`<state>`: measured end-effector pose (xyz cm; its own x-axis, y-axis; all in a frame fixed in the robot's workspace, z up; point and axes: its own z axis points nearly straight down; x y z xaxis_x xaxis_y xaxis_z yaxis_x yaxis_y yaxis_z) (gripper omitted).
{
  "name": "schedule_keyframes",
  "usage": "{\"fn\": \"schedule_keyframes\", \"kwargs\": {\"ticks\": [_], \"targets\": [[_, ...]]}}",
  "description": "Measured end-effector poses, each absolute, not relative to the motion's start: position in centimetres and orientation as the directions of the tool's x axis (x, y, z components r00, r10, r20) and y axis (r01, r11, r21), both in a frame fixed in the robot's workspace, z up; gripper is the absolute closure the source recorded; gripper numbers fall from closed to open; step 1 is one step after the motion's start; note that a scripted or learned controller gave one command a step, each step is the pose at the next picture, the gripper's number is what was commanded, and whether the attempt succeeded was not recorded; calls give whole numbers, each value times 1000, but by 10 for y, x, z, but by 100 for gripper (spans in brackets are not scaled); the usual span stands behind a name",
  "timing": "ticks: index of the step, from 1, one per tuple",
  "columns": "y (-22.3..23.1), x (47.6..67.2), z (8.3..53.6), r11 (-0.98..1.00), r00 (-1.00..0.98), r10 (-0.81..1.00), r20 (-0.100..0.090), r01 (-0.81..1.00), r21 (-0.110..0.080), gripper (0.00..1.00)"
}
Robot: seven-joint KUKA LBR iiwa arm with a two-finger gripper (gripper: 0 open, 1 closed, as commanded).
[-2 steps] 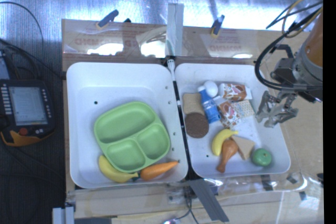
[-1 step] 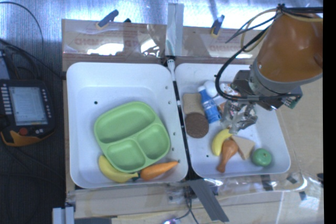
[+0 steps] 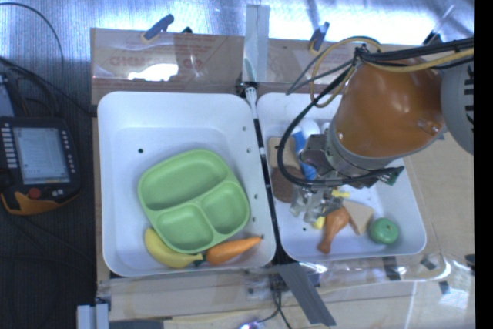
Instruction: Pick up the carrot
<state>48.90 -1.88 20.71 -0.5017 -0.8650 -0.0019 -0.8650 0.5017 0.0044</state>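
The carrot (image 3: 233, 249) lies in the left bin (image 3: 123, 127), at about 5 o'clock of that bin, near its front right corner. It rests lengthwise, its thin end pointing toward 3 o'clock, and its thick end touches or nearly touches the banana (image 3: 169, 253), which curves along the front wall at 6 o'clock. Both sit just beside the lower rim of the green tray (image 3: 194, 199), a three-part plate that fills the bin's middle; the carrot may slightly underlie that rim, though this cannot be told.

The arm (image 3: 389, 115) reaches over the right bin (image 3: 412, 231), its orange band covering that bin's 12 o'clock half. The gripper (image 3: 312, 204) hangs below it, near the bin's centre, with blue fittings and cables around it. Whether the claw is clenched or released cannot be told: its tips blur into the clutter beneath. It is well apart from the carrot, across the wall between the two bins.

In the right bin, at 5 o'clock of the gripper, lies a drumstick (image 3: 333, 228), with a pale wedge (image 3: 359, 214) just beside it and a green ball (image 3: 384, 230) at 4 o'clock near the bin's front right corner. A brown piece (image 3: 282, 186) lies at 9 o'clock of the gripper, by the dividing wall.
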Motion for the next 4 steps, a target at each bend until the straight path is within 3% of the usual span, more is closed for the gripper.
{"fn": "schedule_keyframes", "kwargs": {"ticks": [1,2,3,4], "targets": [[-51,485,223,623,-623,-782,-4,-782,-1,100],[-5,486,182,647,-647,-763,0,-763,5,100],[18,516,209,706,-706,-709,-3,-709,0,100],[-46,519,325,675,-675,-738,-6,-738,-9,100]]}}
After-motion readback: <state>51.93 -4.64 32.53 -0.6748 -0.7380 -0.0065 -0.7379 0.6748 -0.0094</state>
